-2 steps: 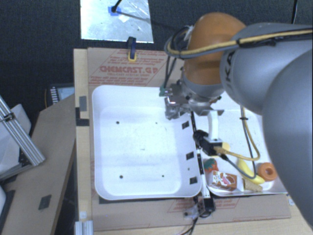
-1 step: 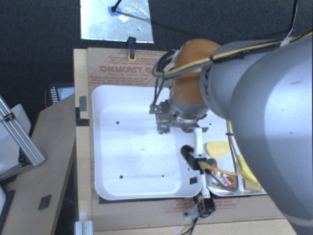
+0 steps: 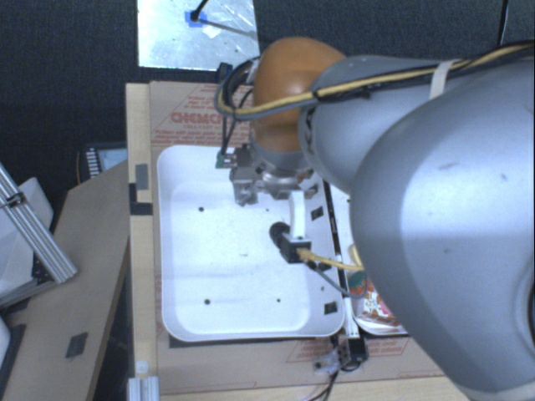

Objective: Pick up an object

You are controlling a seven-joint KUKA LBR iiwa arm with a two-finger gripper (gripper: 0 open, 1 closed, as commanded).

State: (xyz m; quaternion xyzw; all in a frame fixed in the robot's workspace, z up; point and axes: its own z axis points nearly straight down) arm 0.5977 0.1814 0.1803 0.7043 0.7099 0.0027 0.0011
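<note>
My gripper [image 3: 243, 192] hangs low over the far part of the left white bin [image 3: 192, 307], close to its back rim. The orange band and grey wrist sit right above it and hide its tip. A colourful red, white and green object [image 3: 373, 304] peeks out from under my arm at the near edge of the right bin, most of it covered. Nothing shows between the gripper and the bin floor beneath it.
My big grey arm [image 3: 435, 190] covers nearly all of the right bin. Both bins rest on printed brown cardboard [image 3: 188, 115]. An aluminium rail [image 3: 29, 224] leans at the far left, and a shiny sheet [image 3: 196, 19] lies behind the bench.
</note>
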